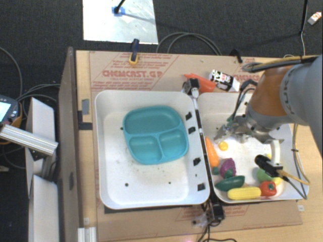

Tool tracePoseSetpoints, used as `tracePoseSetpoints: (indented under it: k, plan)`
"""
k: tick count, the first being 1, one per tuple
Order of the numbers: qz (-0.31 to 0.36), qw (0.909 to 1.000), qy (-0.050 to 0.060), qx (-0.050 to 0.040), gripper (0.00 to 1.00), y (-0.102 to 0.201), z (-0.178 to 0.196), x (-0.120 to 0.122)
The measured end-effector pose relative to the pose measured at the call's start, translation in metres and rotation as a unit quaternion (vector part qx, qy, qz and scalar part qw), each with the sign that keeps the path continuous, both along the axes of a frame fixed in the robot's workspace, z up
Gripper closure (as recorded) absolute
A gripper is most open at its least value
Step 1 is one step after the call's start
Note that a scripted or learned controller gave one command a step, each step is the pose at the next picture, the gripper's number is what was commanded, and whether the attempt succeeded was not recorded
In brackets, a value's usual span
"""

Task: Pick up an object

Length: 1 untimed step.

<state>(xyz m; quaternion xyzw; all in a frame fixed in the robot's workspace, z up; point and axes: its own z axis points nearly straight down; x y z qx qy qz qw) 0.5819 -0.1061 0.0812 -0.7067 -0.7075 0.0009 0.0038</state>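
Note:
My gripper (227, 133) hangs low in the right bin (217, 107), near its middle left, with the grey arm and its orange band reaching in from the right. Just below the gripper lies a small yellow-orange ball (222, 145). An orange carrot (212, 153) rests along the bin's left wall. Nearer the front lie a purple vegetable (228, 165), a green cucumber (229, 181), a yellow corn cob (245, 192), a red pepper (268, 188) and a green piece (262, 175). I see nothing held in the gripper.
The left bin (108, 150) holds a teal divided plate (154, 134). Black clips sit along the wall between the two bins. Behind the bins, an orange tool (199, 82) and a small black-and-white box (223, 79) lie on the cardboard.

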Motion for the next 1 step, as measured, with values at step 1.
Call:
tracePoseSetpoints:
  k: [1]
  plan:
    - [-0.001,1.0,-0.007,-0.0028,0.0,-0.1047,0.0066,0.0899]
